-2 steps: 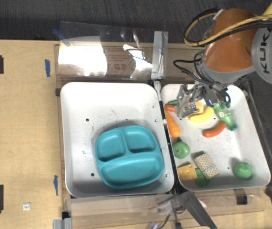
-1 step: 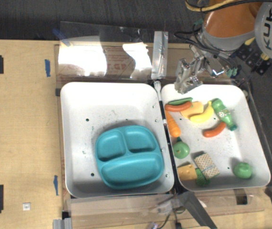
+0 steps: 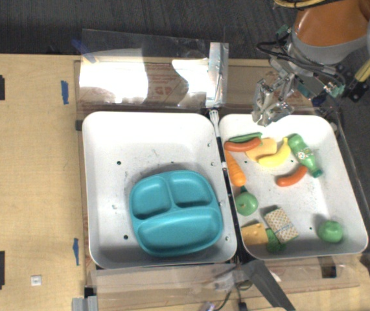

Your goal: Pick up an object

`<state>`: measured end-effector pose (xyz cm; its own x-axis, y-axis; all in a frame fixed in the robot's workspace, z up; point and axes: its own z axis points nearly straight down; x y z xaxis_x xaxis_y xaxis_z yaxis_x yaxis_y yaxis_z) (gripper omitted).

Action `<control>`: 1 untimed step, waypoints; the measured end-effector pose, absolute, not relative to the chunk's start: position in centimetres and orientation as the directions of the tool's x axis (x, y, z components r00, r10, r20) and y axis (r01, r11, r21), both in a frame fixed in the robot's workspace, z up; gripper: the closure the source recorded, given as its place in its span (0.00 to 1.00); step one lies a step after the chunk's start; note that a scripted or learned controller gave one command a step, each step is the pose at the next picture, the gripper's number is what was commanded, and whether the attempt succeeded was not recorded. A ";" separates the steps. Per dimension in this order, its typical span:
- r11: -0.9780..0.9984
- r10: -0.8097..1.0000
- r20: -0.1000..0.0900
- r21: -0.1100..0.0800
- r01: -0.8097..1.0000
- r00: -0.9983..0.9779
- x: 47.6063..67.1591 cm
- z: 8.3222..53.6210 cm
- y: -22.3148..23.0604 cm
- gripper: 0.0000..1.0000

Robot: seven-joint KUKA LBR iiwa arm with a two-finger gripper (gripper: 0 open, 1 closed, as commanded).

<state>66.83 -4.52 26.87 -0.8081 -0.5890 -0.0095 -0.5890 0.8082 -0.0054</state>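
Note:
My gripper (image 3: 270, 112) hangs over the back edge of the right bin (image 3: 346, 193), its two metal fingers slightly apart and nothing between them. Just below it in the bin lie a carrot with a green top (image 3: 242, 142), a yellow banana-like piece (image 3: 270, 155) and a green bottle (image 3: 303, 153). Further forward lie a red-orange chili (image 3: 291, 177), an orange carrot (image 3: 236, 172), a green apple (image 3: 246, 203), a tan patterned block (image 3: 280, 225), a yellow-orange wedge (image 3: 254, 234) and a green ball (image 3: 330, 230).
The left bin (image 3: 107, 148) holds a teal divided plate (image 3: 175, 210) near its front. A clear plastic panel (image 3: 152, 76) and a metal post (image 3: 217, 73) stand behind the bins. Cables hang from the arm's wrist (image 3: 327, 76) at the upper right.

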 end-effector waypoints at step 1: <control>0.520 -0.854 -0.002 0.000 -0.854 -0.520 66.4 21.4 -9.5 1.00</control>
<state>66.43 -9.51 21.41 -0.5200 -0.8542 -0.0025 -0.8542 0.5200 0.0003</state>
